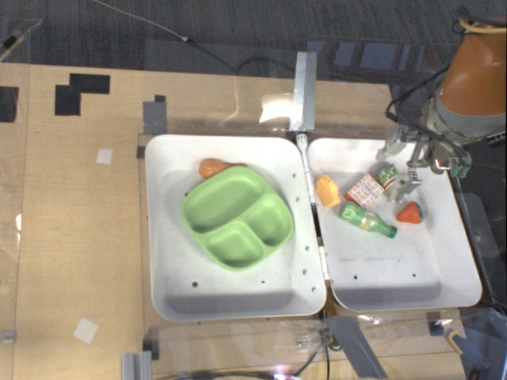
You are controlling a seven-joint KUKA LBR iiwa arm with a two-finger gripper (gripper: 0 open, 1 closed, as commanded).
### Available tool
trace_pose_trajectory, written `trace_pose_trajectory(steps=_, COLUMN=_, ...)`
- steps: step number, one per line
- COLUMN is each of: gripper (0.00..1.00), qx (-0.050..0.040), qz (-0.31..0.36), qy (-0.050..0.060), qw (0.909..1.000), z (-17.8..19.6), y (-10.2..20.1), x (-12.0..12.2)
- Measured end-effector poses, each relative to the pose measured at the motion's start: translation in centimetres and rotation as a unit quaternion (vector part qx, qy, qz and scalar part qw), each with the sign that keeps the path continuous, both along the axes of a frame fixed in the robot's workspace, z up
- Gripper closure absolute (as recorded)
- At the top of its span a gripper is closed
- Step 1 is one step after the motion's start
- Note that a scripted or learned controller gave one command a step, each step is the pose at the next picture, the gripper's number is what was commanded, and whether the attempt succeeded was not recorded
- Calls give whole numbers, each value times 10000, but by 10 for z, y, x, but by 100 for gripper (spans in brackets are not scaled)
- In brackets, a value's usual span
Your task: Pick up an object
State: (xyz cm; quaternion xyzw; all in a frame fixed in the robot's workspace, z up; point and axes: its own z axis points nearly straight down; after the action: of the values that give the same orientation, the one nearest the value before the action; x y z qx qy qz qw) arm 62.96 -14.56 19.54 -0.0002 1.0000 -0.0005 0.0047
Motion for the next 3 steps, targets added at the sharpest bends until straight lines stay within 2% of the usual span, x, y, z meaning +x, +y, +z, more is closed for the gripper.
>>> trace_pose_trajectory(steps=1, gripper=0, qx=-14, qz=1441, qy=-26, qw=9896, z=-96, y=54, x=34)
trace_pose_trajectory(steps=2, gripper=100, qx=-27, qz=1469, qy=-81, qw=9891, z=-82, y=56, x=37)
trace_pose_trajectory(steps=3, gripper=100, qx=11, qz=-363, qy=-26, qw=9993, z=-5, y=98, x=-34)
